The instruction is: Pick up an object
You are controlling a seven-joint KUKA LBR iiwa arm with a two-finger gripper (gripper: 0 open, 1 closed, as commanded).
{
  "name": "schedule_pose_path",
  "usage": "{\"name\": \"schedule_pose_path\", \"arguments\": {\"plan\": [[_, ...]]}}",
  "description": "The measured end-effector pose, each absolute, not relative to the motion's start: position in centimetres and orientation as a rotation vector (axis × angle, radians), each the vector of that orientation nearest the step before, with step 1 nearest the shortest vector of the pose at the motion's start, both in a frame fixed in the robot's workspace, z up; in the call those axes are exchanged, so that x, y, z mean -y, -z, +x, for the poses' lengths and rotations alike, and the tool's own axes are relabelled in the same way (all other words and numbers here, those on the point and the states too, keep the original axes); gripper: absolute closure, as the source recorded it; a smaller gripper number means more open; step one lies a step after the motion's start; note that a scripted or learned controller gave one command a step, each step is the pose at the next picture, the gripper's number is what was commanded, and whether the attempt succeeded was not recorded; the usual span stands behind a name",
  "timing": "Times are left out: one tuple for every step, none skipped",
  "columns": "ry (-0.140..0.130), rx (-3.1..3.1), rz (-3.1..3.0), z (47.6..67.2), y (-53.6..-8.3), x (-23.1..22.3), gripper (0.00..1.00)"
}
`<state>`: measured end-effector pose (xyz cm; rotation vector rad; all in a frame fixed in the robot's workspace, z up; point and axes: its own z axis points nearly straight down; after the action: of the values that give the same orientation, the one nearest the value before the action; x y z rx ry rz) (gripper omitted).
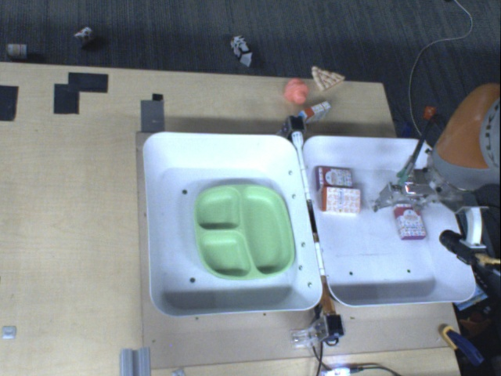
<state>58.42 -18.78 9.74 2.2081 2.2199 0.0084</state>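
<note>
My gripper (402, 197) hangs over the right bin (368, 284), at its right side, with the grey arm and its orange band (473, 131) behind it. Its metal fingers stand spread and open, with nothing between them. A small pink and white packet (411, 225) lies flat on the bin floor just in front of the gripper, close under it. Two small boxes sit side by side to the gripper's left: a dark red one (333, 176) and a white and orange one (342, 200).
The left bin (168, 202) holds a green divided plate (243, 229). Behind the bins, on the bench, lie an orange ball (296, 91), a wedge-shaped toy (327, 77) and a small tube (315, 112). Cables run along the right edge.
</note>
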Motion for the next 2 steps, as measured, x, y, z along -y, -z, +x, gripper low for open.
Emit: {"name": "schedule_pose_path", "arguments": {"plan": [[-0.010, -2.218, 2.197, 58.60, -10.94, 18.89, 1.00], [-0.010, -2.218, 2.197, 58.60, -10.93, 18.89, 0.00]]}}
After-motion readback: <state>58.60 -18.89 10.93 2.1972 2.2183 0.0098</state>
